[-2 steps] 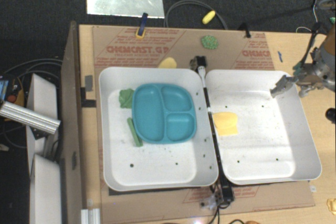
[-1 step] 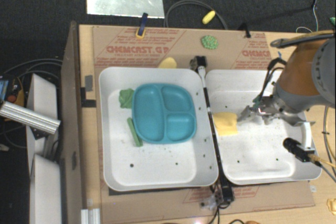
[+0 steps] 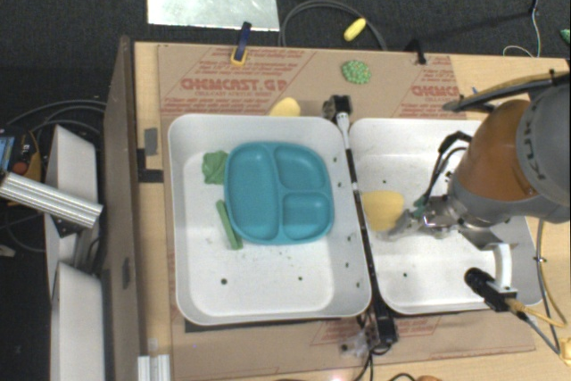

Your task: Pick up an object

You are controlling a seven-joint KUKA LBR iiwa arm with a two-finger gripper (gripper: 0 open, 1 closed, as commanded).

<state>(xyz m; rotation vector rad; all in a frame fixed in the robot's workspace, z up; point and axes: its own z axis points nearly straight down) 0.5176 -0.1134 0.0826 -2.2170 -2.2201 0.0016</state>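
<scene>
Gripper [image 3: 412, 221] down low in the right-hand bin [image 3: 401, 152], and just off its tip sits the yellow lump [image 3: 382, 210], close against the wall between the two bins. Whether the tool is wide or narrow, I cannot tell from up here. That lump looks rounded, smooth and light, maybe soft like a foam toy, so it could squirt sideways. Best hold looks to be across its middle.

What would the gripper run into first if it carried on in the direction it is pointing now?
Most likely the yellow object in the right bin. The gripper points toward the view's left and that object lies directly in front of its tip. Height is hard to judge from above, so it could also pass over it.
</scene>
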